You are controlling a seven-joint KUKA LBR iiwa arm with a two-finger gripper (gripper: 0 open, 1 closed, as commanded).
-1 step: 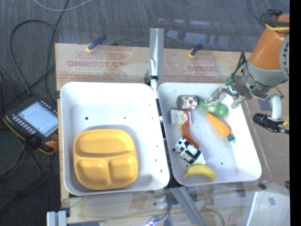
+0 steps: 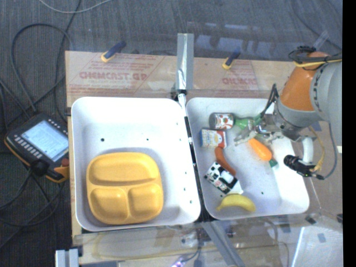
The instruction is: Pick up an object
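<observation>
I'm looking at the right bin (image 2: 289, 196), where the candidates lie. A small can (image 2: 222, 120) rests on its side near the bin's far left corner. Just below it sits a little carton (image 2: 209, 138). A red-orange sausage shape (image 2: 224, 159) slants down from there, touching a black-and-white toy (image 2: 220, 177). A banana (image 2: 236, 203) lies by the bin's near wall. An orange carrot (image 2: 260, 148) tilts mid-bin, with a green piece (image 2: 243, 123) beside the can.

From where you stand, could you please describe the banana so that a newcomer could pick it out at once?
Look in the right bin, the one the arm reaches into. Go to its near edge: the banana lies there, just below the black-and-white toy cow. It is the bin's only yellow, curved item.
</observation>
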